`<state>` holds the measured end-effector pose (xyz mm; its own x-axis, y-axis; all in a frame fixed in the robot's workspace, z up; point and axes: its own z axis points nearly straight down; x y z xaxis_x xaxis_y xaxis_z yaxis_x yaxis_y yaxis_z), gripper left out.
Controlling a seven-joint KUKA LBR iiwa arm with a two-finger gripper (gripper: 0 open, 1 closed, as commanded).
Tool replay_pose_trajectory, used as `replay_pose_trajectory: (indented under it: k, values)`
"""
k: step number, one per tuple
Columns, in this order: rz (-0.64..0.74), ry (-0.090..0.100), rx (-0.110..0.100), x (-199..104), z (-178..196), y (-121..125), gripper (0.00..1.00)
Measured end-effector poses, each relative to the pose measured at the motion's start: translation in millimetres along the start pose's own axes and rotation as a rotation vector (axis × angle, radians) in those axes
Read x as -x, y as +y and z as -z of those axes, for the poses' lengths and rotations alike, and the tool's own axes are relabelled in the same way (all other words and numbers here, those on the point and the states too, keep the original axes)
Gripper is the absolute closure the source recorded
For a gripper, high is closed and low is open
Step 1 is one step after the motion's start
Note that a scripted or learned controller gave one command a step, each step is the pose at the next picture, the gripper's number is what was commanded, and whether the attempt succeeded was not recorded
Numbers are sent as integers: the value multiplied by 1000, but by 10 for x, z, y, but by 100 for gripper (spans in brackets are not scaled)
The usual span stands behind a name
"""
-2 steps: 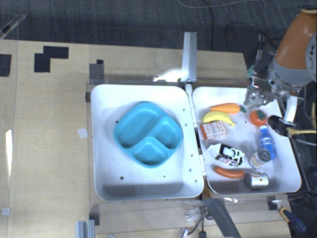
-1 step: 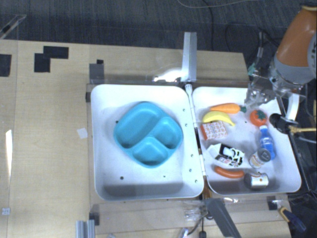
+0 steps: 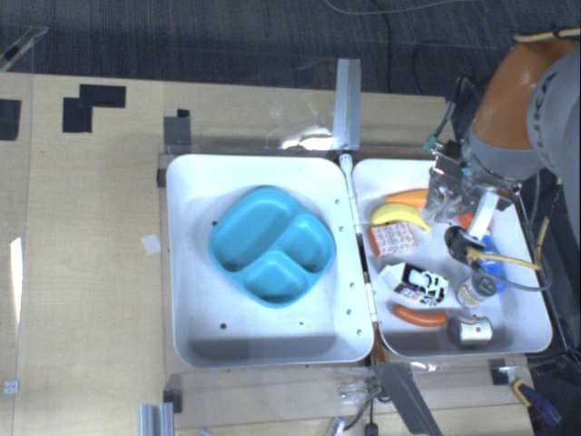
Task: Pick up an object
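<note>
Where the grey arm [image 3: 522, 98] with its orange band reaches in from the right, its bulk is cut off by the frame edge, and the tool [image 3: 442, 200] hangs low over the far part of the right bin [image 3: 537, 332]. Seen from above and blurred against the white floor, the tool does not reveal whether it is spread or pressed together; I cannot tell, and nothing is visibly pinched in it.

A yellow banana [image 3: 398, 214] lies just beside the tool, its right end running under it. Behind the banana an orange object [image 3: 408, 195], perhaps a carrot, is mostly hidden. Nearer the camera lie a red-and-white packet [image 3: 392, 238], a black-and-white box [image 3: 422, 284], an orange-red sausage-shaped piece [image 3: 418, 315] and a silver can [image 3: 474, 331] on its side. A blue item [image 3: 491, 263] under the wrist is too covered to name.

The left bin [image 3: 192, 339] holds a blue divided plate [image 3: 270, 245]. Both bins sit on the pale tabletop [image 3: 82, 271].
</note>
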<state>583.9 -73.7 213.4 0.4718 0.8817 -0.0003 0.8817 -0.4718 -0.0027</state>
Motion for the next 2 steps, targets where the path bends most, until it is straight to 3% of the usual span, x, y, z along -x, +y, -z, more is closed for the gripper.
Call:
replay_pose_trajectory:
  k: [1, 2]
  values:
    - [-128, -1, 0, 269, -290, -584, 100]
    - [-125, -1, -1, 261, -201, -581, 100]
